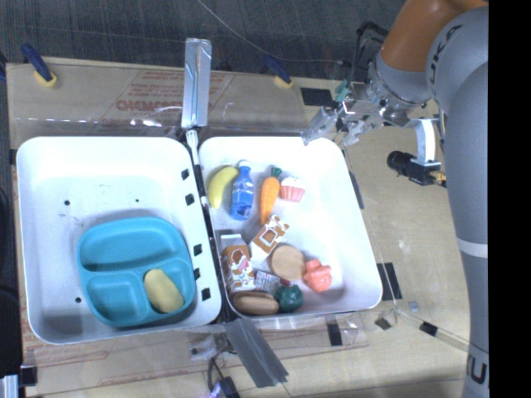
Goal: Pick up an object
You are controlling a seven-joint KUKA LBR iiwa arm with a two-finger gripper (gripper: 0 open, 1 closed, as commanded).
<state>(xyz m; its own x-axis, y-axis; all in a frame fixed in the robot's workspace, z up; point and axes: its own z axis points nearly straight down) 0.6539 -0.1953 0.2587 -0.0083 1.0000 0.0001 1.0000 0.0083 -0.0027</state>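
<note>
The grey arm with its orange band reaches in from the right, and its metal two-finger gripper (pixel 325 128) hangs just above the far right corner of the right-hand shallow white bin (pixel 357 222). Its fingers look slightly parted, with nothing between them.

All the small objects in that bin lie nearer the camera and to the left of the gripper, none of them touching it. Closest to it are a small pink-and-white cupcake toy (pixel 291 191) and an orange toy carrot with a green top (pixel 270 196), which lies lengthwise just beside the cupcake. Farther left are a small blue plastic bottle (pixel 242 193) and a yellow toy banana (pixel 220 185) against the bin's left wall. Toward the near edge lie a small brown-and-white printed box (pixel 270 235), a round tan disc like a biscuit (pixel 287 263), a pink toy figure (pixel 317 275), a printed snack packet (pixel 238 267), a dark green round piece (pixel 289 297) and a brown toy bread roll (pixel 255 303); these sit well apart from the gripper.

In the left-hand white bin (pixel 50 172) rests a blue plastic divided tray (pixel 124 251), and a yellow oval toy like a potato (pixel 163 290) lies in its near right compartment.
</note>
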